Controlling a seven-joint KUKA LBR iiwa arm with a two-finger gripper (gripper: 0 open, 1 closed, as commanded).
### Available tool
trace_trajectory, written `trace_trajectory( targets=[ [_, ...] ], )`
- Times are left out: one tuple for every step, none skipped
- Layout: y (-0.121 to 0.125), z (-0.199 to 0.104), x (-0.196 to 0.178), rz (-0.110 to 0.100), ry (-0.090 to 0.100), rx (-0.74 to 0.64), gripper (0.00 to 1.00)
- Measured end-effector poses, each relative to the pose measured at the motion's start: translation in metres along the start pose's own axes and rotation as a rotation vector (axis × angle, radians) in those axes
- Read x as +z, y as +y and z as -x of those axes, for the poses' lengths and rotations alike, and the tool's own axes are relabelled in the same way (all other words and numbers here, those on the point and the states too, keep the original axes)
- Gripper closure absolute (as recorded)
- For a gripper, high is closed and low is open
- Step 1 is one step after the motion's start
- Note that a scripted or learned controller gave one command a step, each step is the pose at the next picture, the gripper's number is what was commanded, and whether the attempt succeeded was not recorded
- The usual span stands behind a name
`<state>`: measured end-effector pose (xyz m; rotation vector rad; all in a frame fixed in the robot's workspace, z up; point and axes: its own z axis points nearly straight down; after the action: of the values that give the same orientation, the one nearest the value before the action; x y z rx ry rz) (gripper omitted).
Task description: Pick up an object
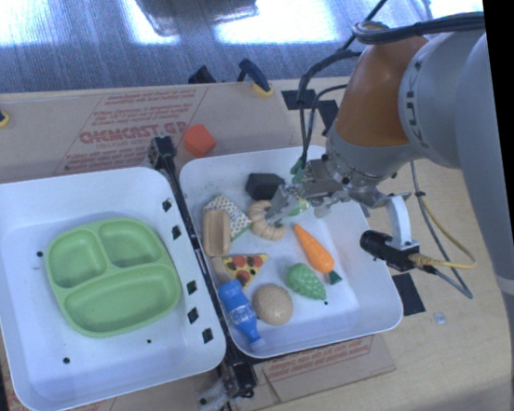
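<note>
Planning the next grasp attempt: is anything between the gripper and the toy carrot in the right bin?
Nothing visible stands between them. The gripper hangs just up and left of the carrot, with bare bin floor between. The croissant sits close by on the gripper's left, outside that path.

light: bright, from top | glare: floor [241, 14] washed out | focus: slightly soft, perhaps compression
</note>
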<state>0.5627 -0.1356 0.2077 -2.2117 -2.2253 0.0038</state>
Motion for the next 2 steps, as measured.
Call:
trace_trajectory(
  targets=[
    [0.002,0.045,0.095,-0.002,-0.001,0.000,0.00],
    [-0.028,0.014,0.116,0.002,-0.002,0.001,0.00]
  ],
)
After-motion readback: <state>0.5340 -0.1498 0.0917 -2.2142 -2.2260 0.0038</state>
